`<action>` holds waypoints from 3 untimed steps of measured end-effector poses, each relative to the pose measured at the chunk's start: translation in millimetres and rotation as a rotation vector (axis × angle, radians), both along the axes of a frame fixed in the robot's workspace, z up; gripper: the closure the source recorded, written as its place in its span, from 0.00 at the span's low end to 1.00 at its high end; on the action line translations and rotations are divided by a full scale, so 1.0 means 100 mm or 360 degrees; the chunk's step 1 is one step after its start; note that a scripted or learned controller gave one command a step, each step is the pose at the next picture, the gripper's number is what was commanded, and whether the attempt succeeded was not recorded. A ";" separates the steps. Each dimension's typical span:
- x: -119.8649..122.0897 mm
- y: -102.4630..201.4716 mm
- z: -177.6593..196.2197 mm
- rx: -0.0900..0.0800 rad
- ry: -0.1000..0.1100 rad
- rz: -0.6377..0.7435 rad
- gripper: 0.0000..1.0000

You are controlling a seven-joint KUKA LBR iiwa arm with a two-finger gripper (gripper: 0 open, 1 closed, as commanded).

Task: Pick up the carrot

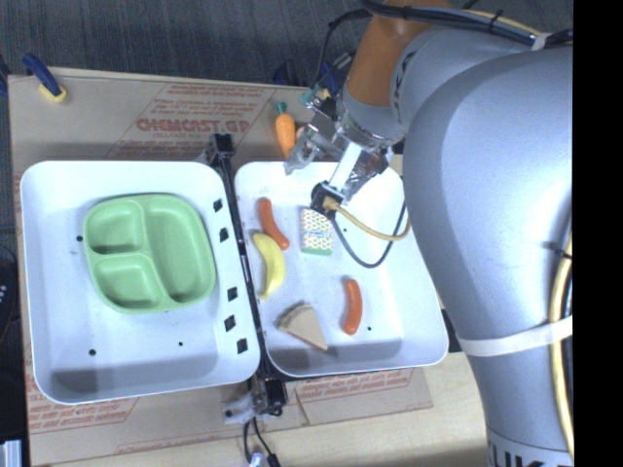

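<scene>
Two sausages (272, 223), a banana (270, 264), a sandwich wedge (304, 327) and a patterned sponge (316, 231) lie in the right bin (414, 343). The orange, green-topped carrot (284, 132) lies outside on the worktop (175, 115), beside the tool (310, 154); I cannot tell its grip.

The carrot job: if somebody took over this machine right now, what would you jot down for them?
Hand: hovering over the top edge of the right bin; whether it is open or shut cannot be told.
Carrot: lying on the cardboard just beyond the right bin's top left corner, beside the hand, not gripped.
Done: nothing lifted yet.
Left: grasp the carrot and raise it.
</scene>
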State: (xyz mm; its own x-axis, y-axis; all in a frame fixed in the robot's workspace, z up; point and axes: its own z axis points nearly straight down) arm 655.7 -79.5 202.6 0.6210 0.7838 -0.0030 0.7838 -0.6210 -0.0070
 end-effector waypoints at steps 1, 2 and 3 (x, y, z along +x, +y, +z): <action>-0.01 -0.45 -1.08 -0.0001 -0.0006 -0.0446 0.00; -0.28 -0.14 0.55 -0.0003 -0.0005 -0.0787 0.00; -0.13 -0.12 0.76 -0.0008 -0.0004 -0.1070 0.00</action>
State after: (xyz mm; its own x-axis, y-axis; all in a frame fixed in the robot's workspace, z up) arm 642.9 -91.4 278.8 0.9740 0.2267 -0.0036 0.2267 -0.9740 -0.0016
